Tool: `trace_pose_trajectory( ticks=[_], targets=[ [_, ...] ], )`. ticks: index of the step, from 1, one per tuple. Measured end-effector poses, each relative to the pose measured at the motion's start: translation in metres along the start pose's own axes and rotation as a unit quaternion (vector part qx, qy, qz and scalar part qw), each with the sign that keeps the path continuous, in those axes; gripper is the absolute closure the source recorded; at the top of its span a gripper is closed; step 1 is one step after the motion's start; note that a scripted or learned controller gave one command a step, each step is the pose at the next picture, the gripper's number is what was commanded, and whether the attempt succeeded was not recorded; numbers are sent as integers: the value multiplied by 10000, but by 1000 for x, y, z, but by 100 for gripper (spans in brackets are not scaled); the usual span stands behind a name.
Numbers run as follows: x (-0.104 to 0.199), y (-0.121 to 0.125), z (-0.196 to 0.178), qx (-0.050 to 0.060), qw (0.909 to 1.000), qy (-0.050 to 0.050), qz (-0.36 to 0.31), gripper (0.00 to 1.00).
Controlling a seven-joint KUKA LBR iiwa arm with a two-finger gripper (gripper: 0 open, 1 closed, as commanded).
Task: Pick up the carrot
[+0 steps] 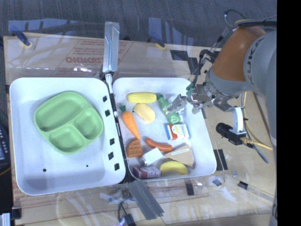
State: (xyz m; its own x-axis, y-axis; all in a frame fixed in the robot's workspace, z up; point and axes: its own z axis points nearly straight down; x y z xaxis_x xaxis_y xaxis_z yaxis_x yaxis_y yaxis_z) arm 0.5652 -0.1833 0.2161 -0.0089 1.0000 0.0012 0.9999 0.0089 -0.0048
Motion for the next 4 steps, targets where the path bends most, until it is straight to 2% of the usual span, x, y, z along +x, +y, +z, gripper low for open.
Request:
trace_pose_trajectory(
  ticks=[1, 2, 3, 4],
  targets=[
    [79, -31, 86, 9, 10000, -1, -93, 0],
    [90, 14, 124, -27, 9889, -11, -1484, 0],
    [89, 14, 114, -20, 9887, -12, -1501, 100],
    [73, 18, 65, -7, 9879, -7, -1551, 100]
  ],
)
